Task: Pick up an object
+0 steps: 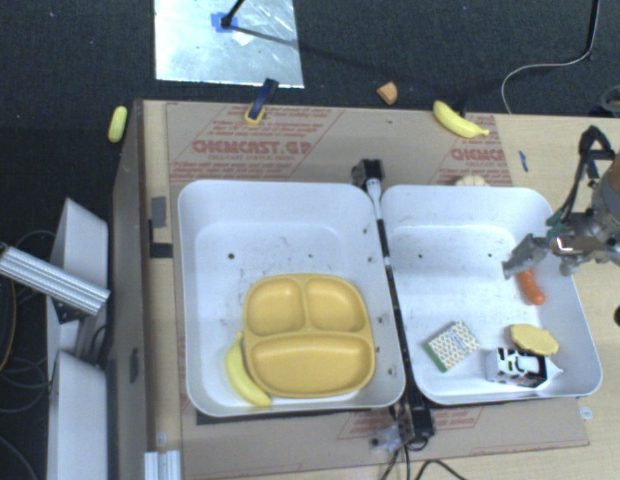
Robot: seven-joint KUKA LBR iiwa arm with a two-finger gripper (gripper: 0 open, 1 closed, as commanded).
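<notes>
My claw (538, 251) hangs over the right bin (460, 204), toward its 3 o'clock rim, my arm coming in across that edge; whether the claw is spread or closed I cannot tell from this angle, and I see nothing held in it. Just below the claw, toward 5 o'clock, a small orange carrot (531, 287) lies on the bin floor close to the right wall. At the bin's 5 o'clock corner sits a black-and-white carton (517, 366) with a flat yellow piece (535, 340) resting against its top; both crowd the lower rim and right wall. A small patterned box (452, 345) lies tilted near 6 o'clock, apart from the carton. The upper and left portions of this bin's floor are bare white, the widest open room. The left bin (220, 218) holds a yellow divided tray (308, 334) in its lower half, with a banana (244, 377) tucked against the tray's 8 o'clock edge, close to the lower rim. Outside the bins, another banana (458, 120) lies on the bench (320, 140) at 12 o'clock of the right bin.
</notes>
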